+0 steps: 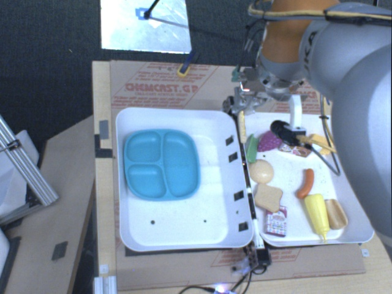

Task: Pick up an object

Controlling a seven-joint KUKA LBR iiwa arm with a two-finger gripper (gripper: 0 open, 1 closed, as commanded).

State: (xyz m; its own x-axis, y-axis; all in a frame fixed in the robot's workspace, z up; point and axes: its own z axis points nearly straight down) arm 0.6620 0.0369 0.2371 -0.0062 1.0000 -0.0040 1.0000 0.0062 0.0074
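My gripper (237, 106) hangs over the far left corner of the right bin (357, 226), close to the divider between the bins. Nothing shows between it and the bin floor. Just in front of it lie a green leaf-shaped toy (250, 147) and a purple toy (268, 142). Further forward are a beige ball (261, 171), a bread slice (268, 198) and a small pink carton (277, 221). A red sausage (305, 183), a yellow bottle (316, 213) and a tan bun (336, 213) lie to the right.
The left bin (177, 242) holds a blue divided plate (162, 164). A yellow piece (321, 143) lies near the right bin's far side. The big grey arm (349, 72) overhangs the right bin's far right. Cardboard (159, 84) lies under both bins.
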